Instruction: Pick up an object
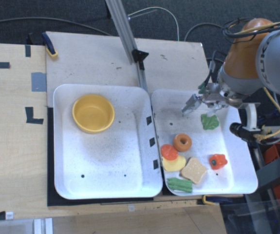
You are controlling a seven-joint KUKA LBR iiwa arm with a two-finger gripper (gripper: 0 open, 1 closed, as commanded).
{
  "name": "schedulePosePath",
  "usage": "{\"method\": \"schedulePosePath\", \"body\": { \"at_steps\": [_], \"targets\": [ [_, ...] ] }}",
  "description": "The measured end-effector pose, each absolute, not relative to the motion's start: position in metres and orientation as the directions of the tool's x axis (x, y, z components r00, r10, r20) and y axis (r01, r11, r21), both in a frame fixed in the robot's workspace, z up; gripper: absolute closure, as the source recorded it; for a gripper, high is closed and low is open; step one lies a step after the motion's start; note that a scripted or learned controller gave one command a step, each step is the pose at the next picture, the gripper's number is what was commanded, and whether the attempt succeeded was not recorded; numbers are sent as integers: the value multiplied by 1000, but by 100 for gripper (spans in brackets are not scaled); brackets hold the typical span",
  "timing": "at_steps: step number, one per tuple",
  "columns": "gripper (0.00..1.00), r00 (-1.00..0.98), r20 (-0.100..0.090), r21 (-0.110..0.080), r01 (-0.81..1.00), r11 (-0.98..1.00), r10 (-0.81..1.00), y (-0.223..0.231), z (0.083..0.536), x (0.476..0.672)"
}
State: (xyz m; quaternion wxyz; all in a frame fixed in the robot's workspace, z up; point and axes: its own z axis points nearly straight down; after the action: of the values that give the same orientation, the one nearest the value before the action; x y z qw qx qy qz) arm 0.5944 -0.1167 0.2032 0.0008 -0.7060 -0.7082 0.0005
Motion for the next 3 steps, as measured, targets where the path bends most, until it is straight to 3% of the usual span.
{"method": "schedulePosePath", "body": {
  "at_steps": [1, 2, 3],
  "targets": [
    [0, -2, 0, -1, 1000, 2, 1000, -117, 203, 594],
    [0, -1, 0, -8, 1000, 1, 1000, -118, 141, 599],
    [0, -2, -2, -2, 1000, 2, 1000, -118, 88, 598]
  ]
}}
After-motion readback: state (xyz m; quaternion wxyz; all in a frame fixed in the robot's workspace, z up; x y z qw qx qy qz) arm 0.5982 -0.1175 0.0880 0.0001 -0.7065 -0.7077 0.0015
